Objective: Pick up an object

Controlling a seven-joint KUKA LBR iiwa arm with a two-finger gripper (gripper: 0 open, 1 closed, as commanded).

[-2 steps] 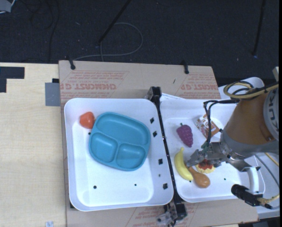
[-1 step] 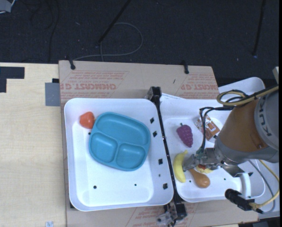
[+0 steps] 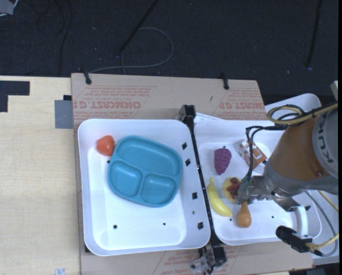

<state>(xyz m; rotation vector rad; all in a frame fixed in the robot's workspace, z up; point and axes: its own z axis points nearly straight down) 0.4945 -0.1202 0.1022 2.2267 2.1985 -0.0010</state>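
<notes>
The arm [image 3: 305, 153] comes in from the right and bends down over the right-hand bin [image 3: 262, 236], its orange band broad and near the frame's edge, the grey wrist dropping toward the bin floor. The gripper [image 3: 245, 192] sits low among the toy food, just beside a small dark red piece [image 3: 233, 187] and right above a brown pear-shaped piece [image 3: 243, 216]; from where I stand I cannot tell how the hand is set or whether it has hold of anything, since the wrist body and cables cover it. A yellow banana [image 3: 217, 200] lies just left of the gripper, slanted along the bin's left side, and a purple bunch of grapes [image 3: 221, 160] rests further up the same bin, apart from the hand. A small packet-like item [image 3: 248, 151] near the cables is too blurred to name. The left-hand bin [image 3: 102, 228] carries a blue divided plate [image 3: 144, 171] with an orange-red round fruit [image 3: 105, 145] touching its upper left rim. Both bins rest on a cardboard sheet [image 3: 159, 99] printed with reversed lettering. The arm's upper part is cut off at the right, and a black fitting [image 3: 291, 238] pokes out below it near the bin's lower right corner.
</notes>
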